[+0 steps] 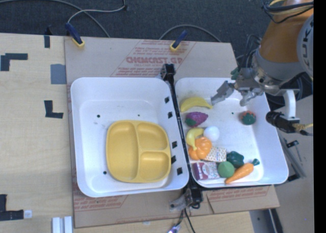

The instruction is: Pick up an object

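My gripper hangs over the upper part of the right bin, its two grey fingers spread apart with nothing between them. A yellow banana lies just left of the left finger. Below it sit a purple eggplant, a white ball, a second yellow piece and an orange fruit. A small dark green item lies under the right finger's side. Along the bin's front are a carrot, a green vegetable and a printed packet.
The left bin holds a yellow divided tray. A black clip and divider run between the two bins. The arm's orange band stands at the upper right. Cables cross the dark floor behind the bench.
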Robot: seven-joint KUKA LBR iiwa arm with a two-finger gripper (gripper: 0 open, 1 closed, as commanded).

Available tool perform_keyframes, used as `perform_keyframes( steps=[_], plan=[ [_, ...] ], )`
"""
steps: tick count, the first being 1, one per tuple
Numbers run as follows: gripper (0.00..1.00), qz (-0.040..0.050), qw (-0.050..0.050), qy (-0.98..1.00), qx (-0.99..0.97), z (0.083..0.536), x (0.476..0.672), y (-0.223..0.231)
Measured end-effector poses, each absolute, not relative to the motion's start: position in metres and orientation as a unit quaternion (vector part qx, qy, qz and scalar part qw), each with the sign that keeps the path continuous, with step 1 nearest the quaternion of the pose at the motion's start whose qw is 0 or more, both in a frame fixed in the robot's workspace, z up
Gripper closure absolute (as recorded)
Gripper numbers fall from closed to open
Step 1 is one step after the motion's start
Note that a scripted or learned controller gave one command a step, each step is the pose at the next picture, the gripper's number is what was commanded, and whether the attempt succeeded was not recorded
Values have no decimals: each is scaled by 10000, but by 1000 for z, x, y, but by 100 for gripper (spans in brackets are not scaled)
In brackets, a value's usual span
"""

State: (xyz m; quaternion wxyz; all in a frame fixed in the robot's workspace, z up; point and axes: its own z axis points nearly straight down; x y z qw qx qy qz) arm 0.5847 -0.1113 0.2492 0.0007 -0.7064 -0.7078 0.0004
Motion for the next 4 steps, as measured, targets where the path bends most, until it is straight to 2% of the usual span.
perform_keyframes(
  steps=[1, 2, 3, 4],
  plan=[
    [0, 14, 16, -7077, -7065, 154, 603, -93],
    [0, -1, -4, -7076, -7066, 87, 602, -97],
    [0, -7, -13, -7077, -7065, 86, 666, -95],
    [0, -4, -11, -7077, -7065, 86, 669, -110]
  ],
)
